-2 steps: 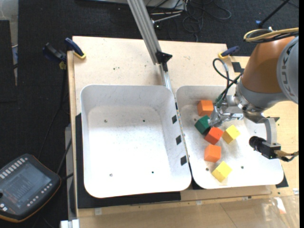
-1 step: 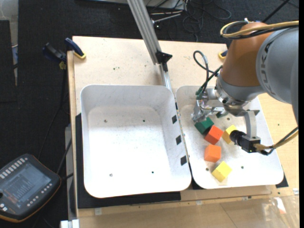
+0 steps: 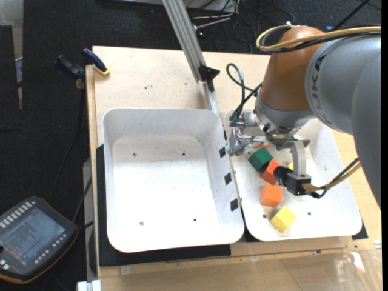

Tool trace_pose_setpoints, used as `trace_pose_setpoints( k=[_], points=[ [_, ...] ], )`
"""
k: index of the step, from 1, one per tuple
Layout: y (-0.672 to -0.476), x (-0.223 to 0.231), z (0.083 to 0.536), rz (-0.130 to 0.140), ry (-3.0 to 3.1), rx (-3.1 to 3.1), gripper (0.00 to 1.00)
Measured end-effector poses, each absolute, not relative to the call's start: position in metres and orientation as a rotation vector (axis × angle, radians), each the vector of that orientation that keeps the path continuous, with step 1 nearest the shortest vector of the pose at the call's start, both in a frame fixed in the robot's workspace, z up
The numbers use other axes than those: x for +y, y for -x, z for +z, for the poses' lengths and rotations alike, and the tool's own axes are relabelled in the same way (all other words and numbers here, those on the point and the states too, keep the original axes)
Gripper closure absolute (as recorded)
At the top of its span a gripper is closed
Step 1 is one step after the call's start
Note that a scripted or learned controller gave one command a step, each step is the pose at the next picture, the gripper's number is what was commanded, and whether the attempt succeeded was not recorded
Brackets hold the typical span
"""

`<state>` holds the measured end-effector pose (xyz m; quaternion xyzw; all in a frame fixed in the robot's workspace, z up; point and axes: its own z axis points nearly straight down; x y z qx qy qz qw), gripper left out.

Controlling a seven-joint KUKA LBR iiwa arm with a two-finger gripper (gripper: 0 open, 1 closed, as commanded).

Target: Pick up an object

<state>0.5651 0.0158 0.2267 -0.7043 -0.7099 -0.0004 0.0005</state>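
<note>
Several small blocks lie in the right bin (image 3: 339, 214): a green block (image 3: 260, 159), a red-orange block (image 3: 269, 172) touching it, an orange cube (image 3: 272, 195) and a yellow block (image 3: 282, 218) nearest the front. My gripper (image 3: 270, 145) hangs under the orange wrist band, low over the back of the right bin and directly above the green block. The arm's body hides most of the gripper and the bin's far part. No block is visibly lifted off the bin floor.
The left bin (image 3: 115, 132) sits beside the right one, and their rims meet near the gripper. An aluminium bar (image 3: 185, 32) slants down to the rims' far end. A blue-and-yellow clamp (image 3: 91, 62) is at the bench's far left. A teach pendant (image 3: 30, 238) lies at the lower left.
</note>
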Motion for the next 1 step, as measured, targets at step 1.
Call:
trace_pose_setpoints(
  k=[1],
  points=[
    [-0.5723, 0.0596, 0.2278, -0.003, 2.213, -2.230, 1.00]
  ],
)
